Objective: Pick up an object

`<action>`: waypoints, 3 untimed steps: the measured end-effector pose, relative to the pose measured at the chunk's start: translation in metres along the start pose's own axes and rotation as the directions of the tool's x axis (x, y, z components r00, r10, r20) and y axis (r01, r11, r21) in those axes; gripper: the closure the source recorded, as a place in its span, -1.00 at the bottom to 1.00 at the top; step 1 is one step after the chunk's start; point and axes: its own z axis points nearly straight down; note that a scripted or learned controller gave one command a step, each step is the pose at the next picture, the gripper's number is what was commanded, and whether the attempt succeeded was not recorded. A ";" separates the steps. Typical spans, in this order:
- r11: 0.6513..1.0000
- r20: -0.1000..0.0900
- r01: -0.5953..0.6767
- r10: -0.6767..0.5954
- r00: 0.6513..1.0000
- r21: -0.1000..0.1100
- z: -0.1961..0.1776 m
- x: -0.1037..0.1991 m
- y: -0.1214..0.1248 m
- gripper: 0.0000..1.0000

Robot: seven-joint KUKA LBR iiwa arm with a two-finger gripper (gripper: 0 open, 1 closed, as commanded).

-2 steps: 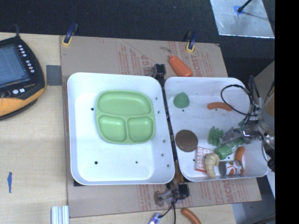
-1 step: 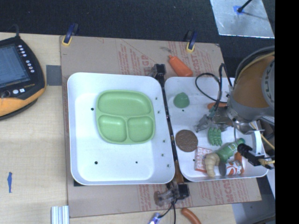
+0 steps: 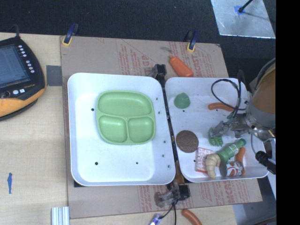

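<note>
Wood surface carries two white bins; right bin holds the clutter. Pincer low over the green broccoli toy, just above the green bottle. Cannot tell its opening. Risk: crowded toys, it could nudge the bottle and close on nothing.
</note>
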 end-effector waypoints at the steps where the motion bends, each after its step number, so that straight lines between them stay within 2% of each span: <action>1: 1.000 0.000 0.004 -0.004 1.000 0.002 0.013 0.011 0.002 -1.00; 2: 1.000 0.001 0.007 -0.007 1.000 0.003 0.003 0.010 0.002 1.00; 3: 1.000 0.000 0.001 -0.001 1.000 -0.002 -0.032 0.031 0.035 1.00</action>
